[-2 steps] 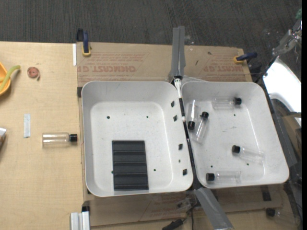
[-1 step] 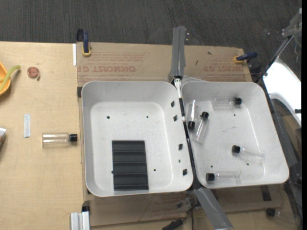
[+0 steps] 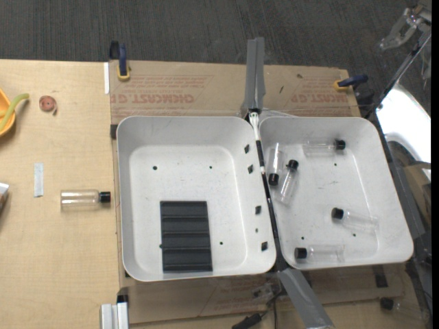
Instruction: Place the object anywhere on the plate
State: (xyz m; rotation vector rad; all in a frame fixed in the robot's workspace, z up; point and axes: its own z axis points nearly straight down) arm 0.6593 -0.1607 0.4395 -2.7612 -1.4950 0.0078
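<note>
vials (image 3: pixel 287 178) lie scattered in the right bin (image 3: pixel 391 184), 5 clear.

Bright, even overhead light, no hard shadows. Mild glare on both white bins (image 3: pixel 130 184), rims near blown out, soft shading along inner walls. Clear vials (image 3: pixel 353 217) in the right bin low-contrast, hard to separate from white floor. Strong overexposure at right edge. Slightly soft focus overall; dark floor (image 3: pixel 171 12) beyond the counter's (image 3: pixel 62 252) far edge grainy.

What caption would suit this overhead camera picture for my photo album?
Two white bins side by side: a black ribbed plate in the left bin, clear black-capped vials scattered in the right bin.
</note>
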